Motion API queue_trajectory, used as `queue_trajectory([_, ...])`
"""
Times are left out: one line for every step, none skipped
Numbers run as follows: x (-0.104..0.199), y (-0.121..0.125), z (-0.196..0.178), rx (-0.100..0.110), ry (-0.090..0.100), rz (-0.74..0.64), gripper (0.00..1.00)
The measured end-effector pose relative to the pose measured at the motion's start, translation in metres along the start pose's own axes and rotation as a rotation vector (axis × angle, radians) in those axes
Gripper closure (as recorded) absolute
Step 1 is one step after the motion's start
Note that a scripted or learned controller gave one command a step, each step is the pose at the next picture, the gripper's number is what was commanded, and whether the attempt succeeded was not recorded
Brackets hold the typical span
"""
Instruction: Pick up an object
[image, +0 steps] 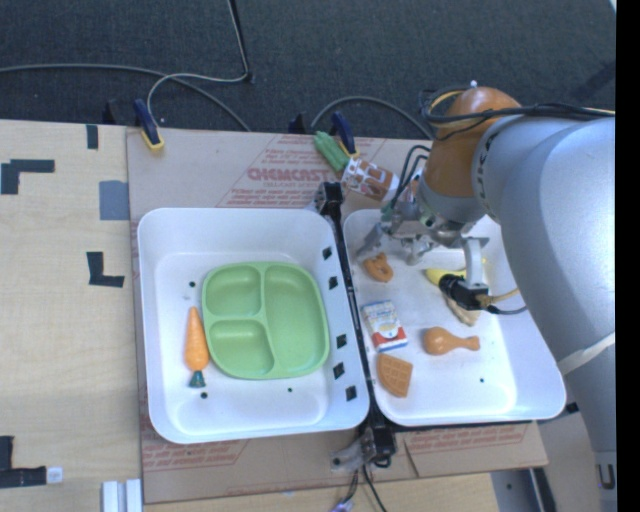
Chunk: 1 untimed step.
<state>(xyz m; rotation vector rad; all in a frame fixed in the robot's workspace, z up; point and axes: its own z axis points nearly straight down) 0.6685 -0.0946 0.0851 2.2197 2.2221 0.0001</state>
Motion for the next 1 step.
queue_trajectory([0.0005, 0.0000, -0.0099, 0.000, 0.001, -0.001, 1.00])
